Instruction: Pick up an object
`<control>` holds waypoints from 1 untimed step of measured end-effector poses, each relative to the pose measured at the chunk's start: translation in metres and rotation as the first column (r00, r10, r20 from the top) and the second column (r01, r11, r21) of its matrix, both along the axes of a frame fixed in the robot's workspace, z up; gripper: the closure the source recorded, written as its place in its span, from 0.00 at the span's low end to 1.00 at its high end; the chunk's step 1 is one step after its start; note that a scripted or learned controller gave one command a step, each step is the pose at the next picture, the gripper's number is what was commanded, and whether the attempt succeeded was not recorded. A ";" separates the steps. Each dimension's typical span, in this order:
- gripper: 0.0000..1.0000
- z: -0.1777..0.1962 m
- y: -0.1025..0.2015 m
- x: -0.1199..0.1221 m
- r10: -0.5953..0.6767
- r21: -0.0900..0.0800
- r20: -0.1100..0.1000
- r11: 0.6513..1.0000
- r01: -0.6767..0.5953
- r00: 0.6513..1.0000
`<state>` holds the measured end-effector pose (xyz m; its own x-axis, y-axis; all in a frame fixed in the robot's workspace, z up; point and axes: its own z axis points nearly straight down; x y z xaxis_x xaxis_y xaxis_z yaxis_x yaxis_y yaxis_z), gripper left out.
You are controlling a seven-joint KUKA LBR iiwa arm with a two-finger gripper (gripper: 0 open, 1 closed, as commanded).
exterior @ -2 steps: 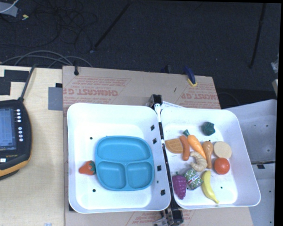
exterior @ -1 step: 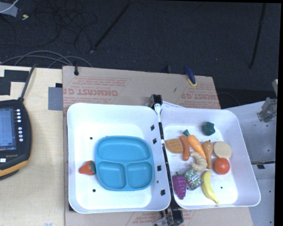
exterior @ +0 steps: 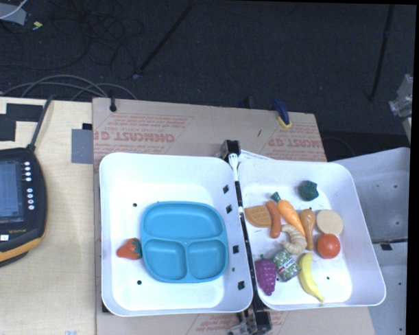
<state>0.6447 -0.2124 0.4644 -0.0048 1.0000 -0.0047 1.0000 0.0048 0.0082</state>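
My jaws: state I could not tell. Cardboard-topped bench (exterior: 163, 127), dark floor (exterior: 200, 46); two white bins (exterior: 120, 174), one blue tray (exterior: 184, 241), one strawberry (exterior: 130, 249), one banana (exterior: 309, 277).

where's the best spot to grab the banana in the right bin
Probably at the middle of the banana, coming straight down with the fingers across its narrow width. It lies flat, long and curved, near the bin's lower edge. The side toward the bin wall is open; the green packet sits close on the other side.

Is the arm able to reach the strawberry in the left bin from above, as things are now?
Probably yes. The strawberry lies alone on the left bin's floor, beside the blue tray, with nothing over it.
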 end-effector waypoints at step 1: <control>1.00 0.016 0.047 -0.060 -0.001 0.007 -0.010 1.000 0.001 1.000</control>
<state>0.5849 -0.1655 0.4802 -0.0034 1.0000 0.0022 1.0000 0.0034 -0.0020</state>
